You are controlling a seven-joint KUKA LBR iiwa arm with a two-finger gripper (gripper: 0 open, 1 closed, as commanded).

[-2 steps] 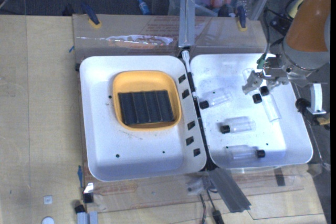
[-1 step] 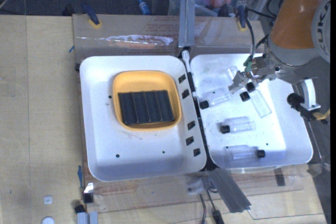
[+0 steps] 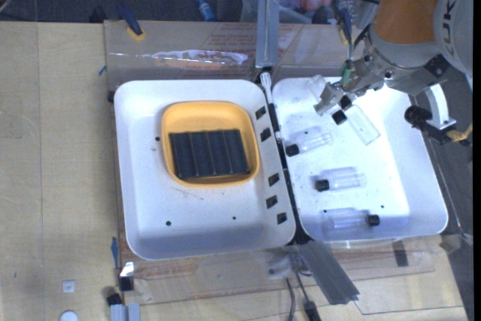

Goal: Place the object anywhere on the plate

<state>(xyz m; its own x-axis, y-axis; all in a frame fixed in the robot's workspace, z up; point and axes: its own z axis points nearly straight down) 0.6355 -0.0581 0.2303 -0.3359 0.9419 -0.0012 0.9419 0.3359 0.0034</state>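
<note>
Tool [image 3: 336,103] hangs over right bin [image 3: 421,184], seemingly grasping 1 clear vial [image 3: 361,124], though grip is hard to confirm; yellow plate [image 3: 210,114] in left bin carries only a dark tray [image 3: 209,154], so transfer remains.

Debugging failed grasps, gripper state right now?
Gripper: cannot tell open or shut; it sits over the right bin by a clear vial.
</note>
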